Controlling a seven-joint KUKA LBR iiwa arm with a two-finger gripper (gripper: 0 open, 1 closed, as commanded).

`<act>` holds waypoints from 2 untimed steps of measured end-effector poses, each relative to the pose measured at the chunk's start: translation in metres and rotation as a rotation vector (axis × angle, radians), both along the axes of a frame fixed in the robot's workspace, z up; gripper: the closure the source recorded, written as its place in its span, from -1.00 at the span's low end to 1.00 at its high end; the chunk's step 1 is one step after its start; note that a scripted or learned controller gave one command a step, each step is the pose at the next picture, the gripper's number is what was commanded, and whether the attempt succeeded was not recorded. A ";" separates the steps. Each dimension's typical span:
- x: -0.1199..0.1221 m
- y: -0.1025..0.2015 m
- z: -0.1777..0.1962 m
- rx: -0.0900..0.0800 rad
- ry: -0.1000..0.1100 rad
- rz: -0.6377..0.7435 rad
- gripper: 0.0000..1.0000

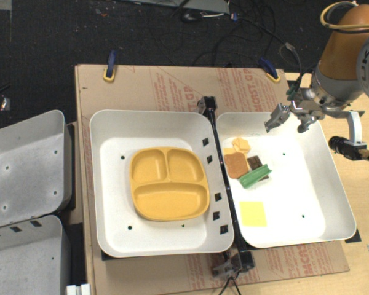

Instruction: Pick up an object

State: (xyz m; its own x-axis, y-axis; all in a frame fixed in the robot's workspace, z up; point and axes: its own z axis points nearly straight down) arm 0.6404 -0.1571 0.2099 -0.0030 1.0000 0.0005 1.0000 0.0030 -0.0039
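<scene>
At the far left, two empty-looking white trays (24,165) sit off the bench on the dark floor. Next comes the cardboard sheet (172,85) under the bins, printed with faint red lettering that runs in several directions and is too washed out to read; two clamps, one at (110,66) and one at (269,68), pin its far edge. The left bin (104,183) holds a yellow divided plate (170,184), three compartments, lying flat. In the right bin (307,183) a small cluster lies near its left wall: a pale orange piece (240,144) at the far end, a brown block (235,164) just in front of it, a small dark block (254,162) touching the brown one's right side, and a green bar (255,177) whose long axis runs from lower left to upper right, its upper end pointing toward the bin's right side. A flat yellow square (253,214) lies apart, nearer the camera. The gripper (292,118) hangs over the far right corner of that bin, fingers spread and nothing between them, well clear of the cluster.
</scene>
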 end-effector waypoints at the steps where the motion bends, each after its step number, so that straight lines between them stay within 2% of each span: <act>1: 0.003 -0.006 -0.046 -0.001 0.000 -0.004 -1.00; 2: 0.003 -0.015 -0.101 -0.001 0.000 -0.004 -1.00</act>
State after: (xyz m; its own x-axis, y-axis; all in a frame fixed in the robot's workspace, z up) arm 0.6429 -0.1725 0.1092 0.0014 1.0000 -0.0001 1.0000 -0.0014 -0.0036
